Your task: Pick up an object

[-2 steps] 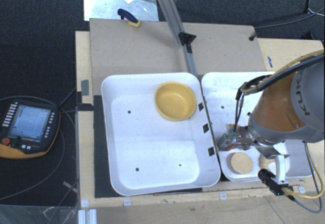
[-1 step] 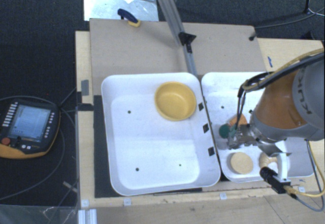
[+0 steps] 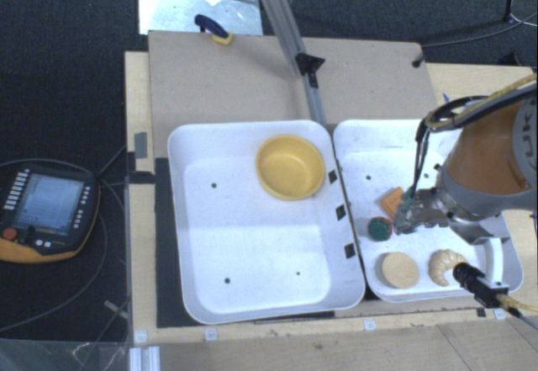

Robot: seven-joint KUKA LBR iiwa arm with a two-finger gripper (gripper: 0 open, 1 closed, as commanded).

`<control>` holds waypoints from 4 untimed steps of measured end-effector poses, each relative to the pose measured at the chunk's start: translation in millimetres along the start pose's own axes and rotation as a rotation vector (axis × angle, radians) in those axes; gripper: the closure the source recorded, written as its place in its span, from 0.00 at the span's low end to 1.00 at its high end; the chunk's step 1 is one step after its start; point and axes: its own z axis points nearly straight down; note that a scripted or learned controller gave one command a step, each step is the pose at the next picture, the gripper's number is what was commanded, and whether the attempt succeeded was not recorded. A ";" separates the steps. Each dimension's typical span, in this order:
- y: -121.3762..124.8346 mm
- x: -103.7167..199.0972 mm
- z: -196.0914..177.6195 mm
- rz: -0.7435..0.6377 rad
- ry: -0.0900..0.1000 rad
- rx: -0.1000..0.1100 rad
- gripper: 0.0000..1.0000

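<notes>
In the right bin (image 3: 361, 151) we see a small green ball (image 3: 380, 229) just beside the gripper (image 3: 406, 216); whether its fingers are apart or together we cannot tell. An orange piece (image 3: 392, 199) lies just beyond, a round biscuit (image 3: 398, 270) and croissant (image 3: 445, 266) nearer. A yellow bowl (image 3: 291, 166) sits in the left bin (image 3: 252, 277).

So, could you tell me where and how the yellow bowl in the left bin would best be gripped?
Probably by its rim. The yellow bowl sits upright and open, near the left bin's back right corner. Coming straight down with one finger inside and one outside the near-left rim looks safest, since that side faces open bin floor while the far-right side crowds the bin walls.
</notes>
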 end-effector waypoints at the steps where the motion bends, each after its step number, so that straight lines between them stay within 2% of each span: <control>1: 0.7 7.3 -59.8 -0.002 0.001 -0.001 1.00; 2: 1.6 7.3 -91.2 -0.001 0.001 0.002 1.00; 4: 20.8 107.1 -97.9 -0.004 0.001 0.004 1.00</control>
